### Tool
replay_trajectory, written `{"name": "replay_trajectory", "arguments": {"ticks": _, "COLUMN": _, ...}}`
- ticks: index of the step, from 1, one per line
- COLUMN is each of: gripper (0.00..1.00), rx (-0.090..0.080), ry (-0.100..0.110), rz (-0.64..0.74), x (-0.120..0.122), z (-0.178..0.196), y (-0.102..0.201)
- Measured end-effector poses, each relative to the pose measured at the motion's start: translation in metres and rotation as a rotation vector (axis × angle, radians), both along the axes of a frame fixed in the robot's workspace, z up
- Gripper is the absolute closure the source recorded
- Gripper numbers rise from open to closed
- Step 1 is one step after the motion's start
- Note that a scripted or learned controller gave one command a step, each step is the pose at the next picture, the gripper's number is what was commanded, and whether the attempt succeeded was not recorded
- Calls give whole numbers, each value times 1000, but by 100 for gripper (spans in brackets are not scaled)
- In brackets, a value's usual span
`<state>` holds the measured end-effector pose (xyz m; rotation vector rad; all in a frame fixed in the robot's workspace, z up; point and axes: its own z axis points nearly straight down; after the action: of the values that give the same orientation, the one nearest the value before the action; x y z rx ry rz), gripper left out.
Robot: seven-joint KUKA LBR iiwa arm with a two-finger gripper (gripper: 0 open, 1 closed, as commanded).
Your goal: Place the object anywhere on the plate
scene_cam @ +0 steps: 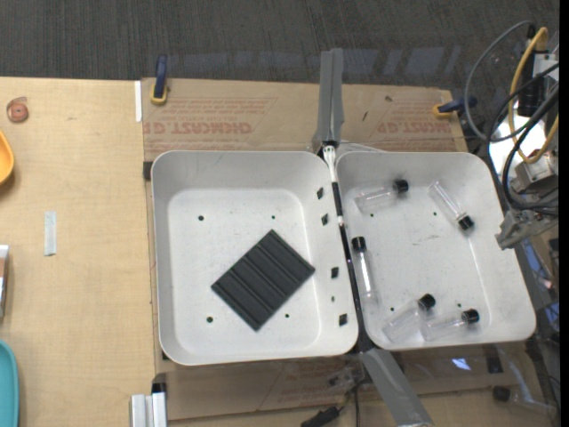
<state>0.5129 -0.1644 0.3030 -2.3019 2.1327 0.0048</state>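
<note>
At about 3 o'clock, by the view's edge, a small grey part [518,228] juts inward at a tilt; it may belong to the arm, though too little shows to tell its pose. Black and yellow cables [524,78] loop above it near 2 o'clock.

A brown cardboard sheet [267,118] is spread over the bench and clamped at its far corners. Two shallow white plastic bins, left [178,172] and right [484,172], are set side by side upon it, touching.
</note>
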Motion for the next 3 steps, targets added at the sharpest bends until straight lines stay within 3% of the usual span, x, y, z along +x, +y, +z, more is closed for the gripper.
{"name": "replay_trajectory", "arguments": {"ticks": 1, "gripper": 100, "rx": 0, "ry": -2, "rz": 92, "x": 91, "z": -9, "y": 28}}
{"name": "replay_trajectory", "arguments": {"ticks": 2, "gripper": 100, "rx": 0, "ry": -3, "rz": 450, "x": 70, "z": 18, "y": -7}}
{"name": "replay_trajectory", "arguments": {"ticks": 3, "gripper": 100, "rx": 1, "ry": -3, "rz": 868, "x": 143, "z": -112, "y": 81}}
